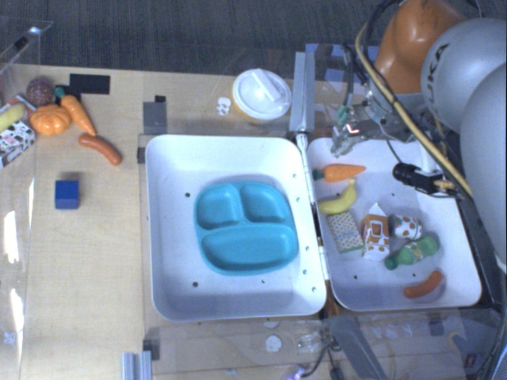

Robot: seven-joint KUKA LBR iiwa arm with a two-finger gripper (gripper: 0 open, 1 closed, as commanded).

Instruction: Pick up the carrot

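Carrot (343, 172) lying flat in right bin (463, 287), upper-left area, banana (339, 200) just below. Gripper (345, 137) hovering just above it, holding nothing; cannot tell its state. Judgement: descending square across carrot's middle, clearing banana, is working best. Gripper detail blurring, cables (396, 109) crossing.

Wooden bench (87, 252), two white bins (166, 236), blue block (67, 194)

Pale wooden bench (79, 275), dark grey carpeted floor (198, 14) beyond
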